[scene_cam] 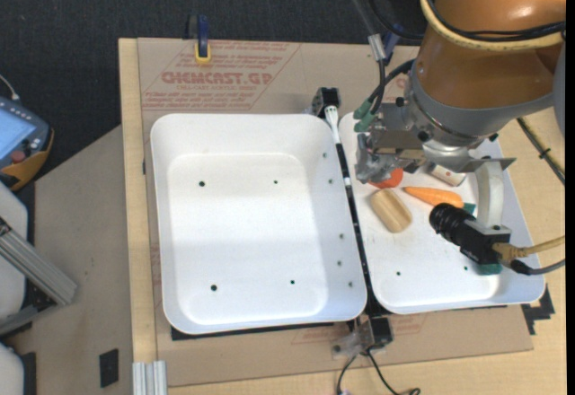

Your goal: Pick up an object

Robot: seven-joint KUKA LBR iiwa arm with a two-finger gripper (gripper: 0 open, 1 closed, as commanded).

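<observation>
The arm, its orange band looming large, reaches low into the right bin. The likeliest target is a small red piece, lying on the bin floor at the gripper, partly hidden by it. I cannot tell whether the gripper is spread or closed, and nothing looks lifted. A tan block lies just beside, an orange carrot near; the left bin adjoins. The grasp and lift seem left to do.

Robot arm's tool low in the right white bin, beside a wooden block and an orange carrot.
</observation>
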